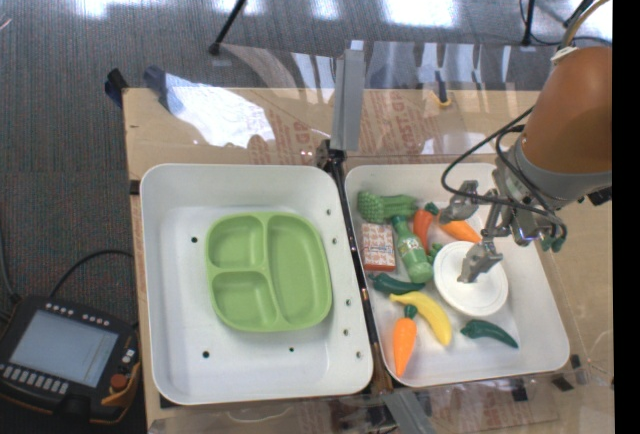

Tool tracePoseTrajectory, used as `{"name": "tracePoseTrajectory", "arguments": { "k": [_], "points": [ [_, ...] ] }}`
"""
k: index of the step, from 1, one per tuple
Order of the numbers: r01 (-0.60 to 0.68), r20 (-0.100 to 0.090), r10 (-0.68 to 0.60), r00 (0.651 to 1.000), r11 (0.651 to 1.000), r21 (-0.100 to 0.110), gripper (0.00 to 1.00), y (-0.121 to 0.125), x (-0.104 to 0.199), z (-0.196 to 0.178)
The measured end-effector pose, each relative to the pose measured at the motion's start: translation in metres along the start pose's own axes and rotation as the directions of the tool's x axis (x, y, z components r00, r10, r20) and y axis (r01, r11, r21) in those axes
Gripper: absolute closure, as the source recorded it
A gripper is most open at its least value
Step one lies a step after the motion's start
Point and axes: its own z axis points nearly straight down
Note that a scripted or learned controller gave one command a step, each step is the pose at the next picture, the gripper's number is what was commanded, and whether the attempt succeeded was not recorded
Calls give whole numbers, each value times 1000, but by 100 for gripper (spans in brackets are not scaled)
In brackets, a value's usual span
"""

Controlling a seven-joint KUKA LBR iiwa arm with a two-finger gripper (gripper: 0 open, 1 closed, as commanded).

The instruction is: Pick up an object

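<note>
Green divided plate [268, 271] sits mid-floor in the left bin [160, 192]. Toward the right bin's [555, 332] near edge lie a carrot [403, 345], banana [428, 315] and white dish [478, 296]. Over the dish, the gripper [478, 264] hangs, jaws' state unclear.
</note>
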Motion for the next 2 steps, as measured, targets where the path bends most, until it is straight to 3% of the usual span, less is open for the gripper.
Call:
{"name": "tracePoseTrajectory", "arguments": {
  "k": [1, 2],
  "points": [
    [-54, 3, 54, 999, 999, 0, 0, -4, -37, 128],
    [-244, 11, 244, 970, 970, 8, 0, 29, -39, 125]
  ]
}}
